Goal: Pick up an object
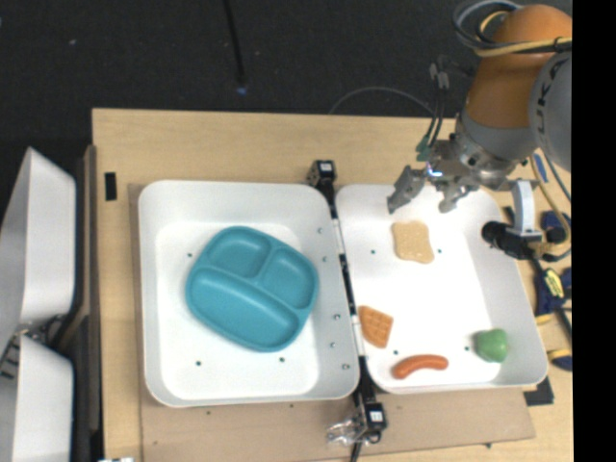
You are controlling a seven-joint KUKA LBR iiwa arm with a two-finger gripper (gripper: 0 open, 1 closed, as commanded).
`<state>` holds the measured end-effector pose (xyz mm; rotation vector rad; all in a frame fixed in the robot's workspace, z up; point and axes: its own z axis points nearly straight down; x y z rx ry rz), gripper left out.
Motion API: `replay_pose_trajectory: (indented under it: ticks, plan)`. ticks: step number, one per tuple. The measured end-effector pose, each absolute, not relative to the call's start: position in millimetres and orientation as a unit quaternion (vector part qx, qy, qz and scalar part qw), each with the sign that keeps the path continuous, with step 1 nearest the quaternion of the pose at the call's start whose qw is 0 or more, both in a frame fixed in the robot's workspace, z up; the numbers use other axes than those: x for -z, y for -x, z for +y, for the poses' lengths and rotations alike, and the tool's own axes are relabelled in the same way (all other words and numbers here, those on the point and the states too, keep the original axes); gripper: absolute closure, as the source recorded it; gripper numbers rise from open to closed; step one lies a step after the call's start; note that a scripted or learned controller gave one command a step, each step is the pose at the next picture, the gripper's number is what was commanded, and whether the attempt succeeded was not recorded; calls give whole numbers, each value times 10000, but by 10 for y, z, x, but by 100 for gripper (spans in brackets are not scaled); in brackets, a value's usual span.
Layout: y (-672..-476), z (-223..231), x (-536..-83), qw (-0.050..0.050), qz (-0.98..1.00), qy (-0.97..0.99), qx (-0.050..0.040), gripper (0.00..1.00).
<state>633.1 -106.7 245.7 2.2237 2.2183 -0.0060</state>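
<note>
The tan bread slice [413, 243], flat with a rounded top, lies in the right bin [500, 287] below the tool [428, 192], whose fingers are spread apart.

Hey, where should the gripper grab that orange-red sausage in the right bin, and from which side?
Best guess: grip the sausage at its middle, coming straight down from above, fingers closing across its narrow width. It lies flat and lengthwise along the right bin's near wall, so a sideways approach looks blocked there. The gripper sits over the far end.

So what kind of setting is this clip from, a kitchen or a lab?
Most likely a robotics lab bench. A wooden bench bears two white bins, toy food like the sausage and a teal divided plate, with the arm's gripper above.
</note>
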Motion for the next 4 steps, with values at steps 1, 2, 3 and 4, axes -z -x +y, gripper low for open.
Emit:
replay_pose_trajectory:
  ticks: [1, 2, 3, 4]
  plan:
    - [-6321, -1105, -1828, -2, 7061, -7081, 22, 0]
    - [-6338, -1158, -1408, 6, 7056, -7086, 18, 0]
    - [-6353, -1160, -1545, 24, 7049, -7093, -10, 100]
    - [-6462, -1136, -2125, 27, 7082, -7060, -26, 100]
